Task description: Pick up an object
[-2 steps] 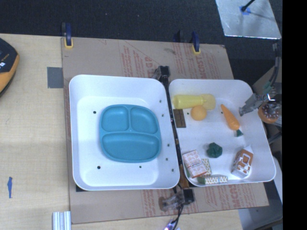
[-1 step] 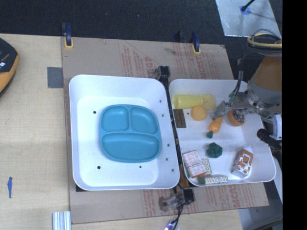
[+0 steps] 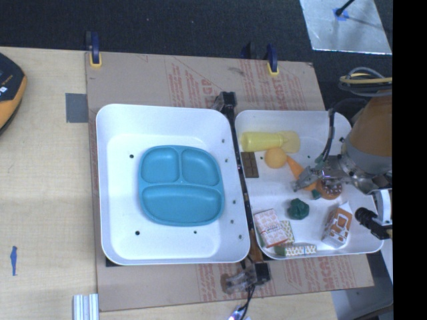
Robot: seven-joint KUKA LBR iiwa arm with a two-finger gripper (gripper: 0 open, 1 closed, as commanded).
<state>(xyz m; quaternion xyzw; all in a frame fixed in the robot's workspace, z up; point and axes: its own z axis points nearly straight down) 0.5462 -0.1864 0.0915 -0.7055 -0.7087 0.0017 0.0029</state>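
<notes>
The right bin (image 3: 267, 122) holds several small objects: a yellow cylinder (image 3: 269, 141), an orange ball (image 3: 275, 157), an orange wedge (image 3: 295, 166), a dark green lump (image 3: 298, 209), a red-and-white carton (image 3: 268, 227), an orange-and-white carton (image 3: 337, 226) and a flat patterned strip (image 3: 300, 250). My gripper (image 3: 311, 179) hangs low over the bin's right half. It sits just right of the orange wedge and against a round orange-brown thing (image 3: 329, 191). The arm's orange band (image 3: 372, 127) is above it at the right edge. Nothing is visibly held.
The left bin (image 3: 117, 179) carries a blue divided plate (image 3: 181, 184). Both bins rest on a cardboard sheet (image 3: 167, 79) clamped at the back. A yellow-black device (image 3: 8, 89) lies at the far left. Cables (image 3: 363, 80) loop behind the arm.
</notes>
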